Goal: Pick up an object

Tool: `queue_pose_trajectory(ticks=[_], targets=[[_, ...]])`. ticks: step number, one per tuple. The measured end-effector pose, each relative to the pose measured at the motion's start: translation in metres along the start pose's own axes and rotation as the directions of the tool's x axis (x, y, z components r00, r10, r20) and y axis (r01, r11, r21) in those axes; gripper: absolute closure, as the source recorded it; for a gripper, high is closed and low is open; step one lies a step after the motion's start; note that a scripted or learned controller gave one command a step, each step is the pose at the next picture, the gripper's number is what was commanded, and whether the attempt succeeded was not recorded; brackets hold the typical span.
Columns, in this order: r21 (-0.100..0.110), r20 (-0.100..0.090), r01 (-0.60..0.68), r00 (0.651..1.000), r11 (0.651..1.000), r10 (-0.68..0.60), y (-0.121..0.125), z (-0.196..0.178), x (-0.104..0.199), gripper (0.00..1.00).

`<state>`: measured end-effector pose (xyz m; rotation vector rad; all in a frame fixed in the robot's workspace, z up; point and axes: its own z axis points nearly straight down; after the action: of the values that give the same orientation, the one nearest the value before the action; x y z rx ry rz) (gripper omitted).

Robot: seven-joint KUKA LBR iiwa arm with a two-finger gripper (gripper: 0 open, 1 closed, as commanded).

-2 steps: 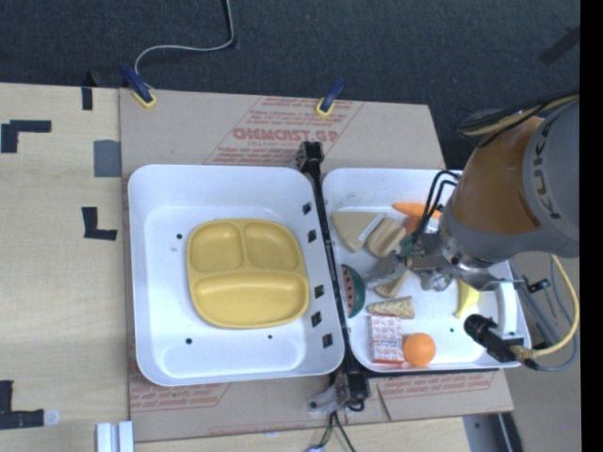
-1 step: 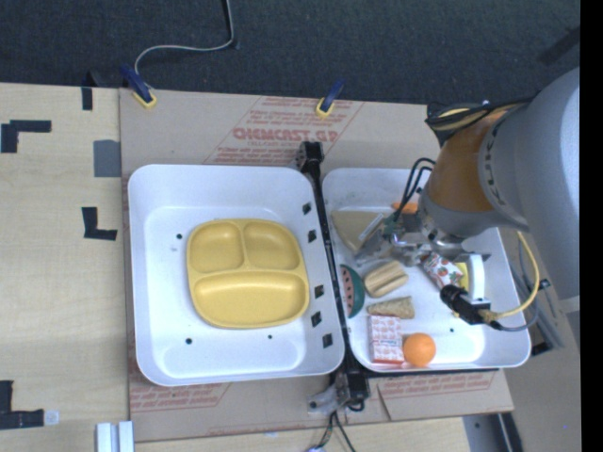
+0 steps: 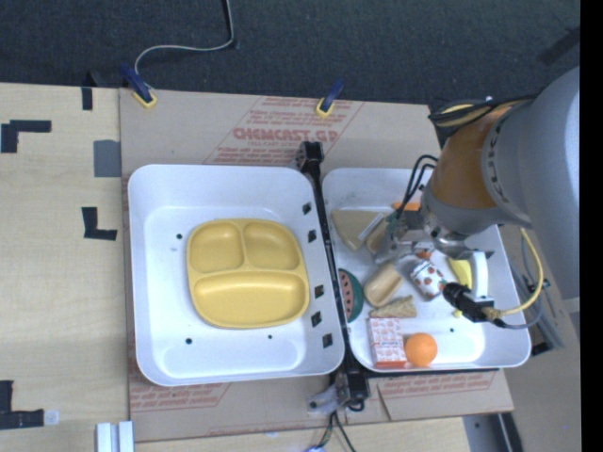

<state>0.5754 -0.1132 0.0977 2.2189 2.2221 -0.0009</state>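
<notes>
On the worktop, seen from above at a slant, two shallow white bins sit side by side on a sheet of printed cardboard. Inside the left bin lies a yellow plate with three compartments, near the middle. Crowded into the right bin are several small things: a pale wedge near the far left corner, a tan bread roll below it, a watermelon slice against the left wall, a red and white carton at the near edge, and an orange just beside the carton. Further right are a small white can with red marks and a banana.

Reaching in from the right, the grey arm with its orange band hangs over the right bin. Its gripper is low among the things, close to the pale wedge and the bread roll. Whether the jaws are open or closed cannot be told from this angle, and nothing can be seen held between them.

Two blue and yellow clamps pin the cardboard's far edge.
</notes>
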Motion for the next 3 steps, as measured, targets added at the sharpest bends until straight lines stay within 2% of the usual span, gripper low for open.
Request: queue_pose_trajectory(ticks=[1,2,3], targets=[[0.000,0.000,0.000,1.000,1.000,0.000,0.0000,0.0000,0.0000,0.00],[0.001,-0.001,0.001,1.000,1.000,-0.001,-0.0002,-0.0091,0.0005,1.00],[0.001,-0.001,0.001,1.000,1.000,-0.001,-0.0003,-0.0090,0.0005,0.00]])
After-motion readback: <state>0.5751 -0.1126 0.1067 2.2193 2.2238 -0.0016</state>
